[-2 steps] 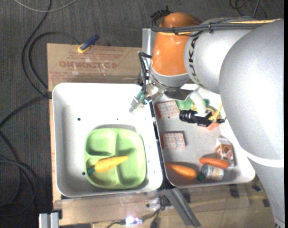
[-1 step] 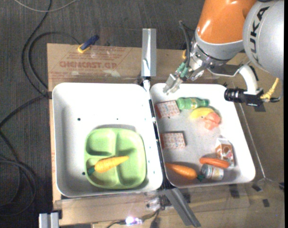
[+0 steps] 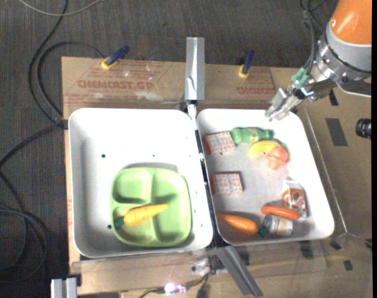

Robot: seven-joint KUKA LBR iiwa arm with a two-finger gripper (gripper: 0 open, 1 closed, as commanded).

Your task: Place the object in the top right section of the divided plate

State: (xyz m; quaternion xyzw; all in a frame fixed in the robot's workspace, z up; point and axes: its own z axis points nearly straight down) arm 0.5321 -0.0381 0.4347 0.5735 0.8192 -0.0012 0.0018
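A green divided plate point(image 3: 176, 194) lies in the left bin point(image 3: 92, 166), toward its front. An orange toy carrot point(image 3: 146, 213) rests on the plate, reaching from the front left section across the middle ridge; the top right section is bare green. My gripper point(image 3: 276, 109) hangs above the far rim of the right bin point(image 3: 315, 166), just right of a green bottle point(image 3: 251, 134), and nothing shows in it.
The right bin also holds a yellow and orange fruit point(image 3: 271, 153), two red and white packs point(image 3: 220, 143) point(image 3: 227, 182), a second carrot point(image 3: 237, 222), a red sausage point(image 3: 281, 212), a small packet point(image 3: 295, 197) and a can point(image 3: 277, 226). A metal divider point(image 3: 194, 73) stands behind the bins.
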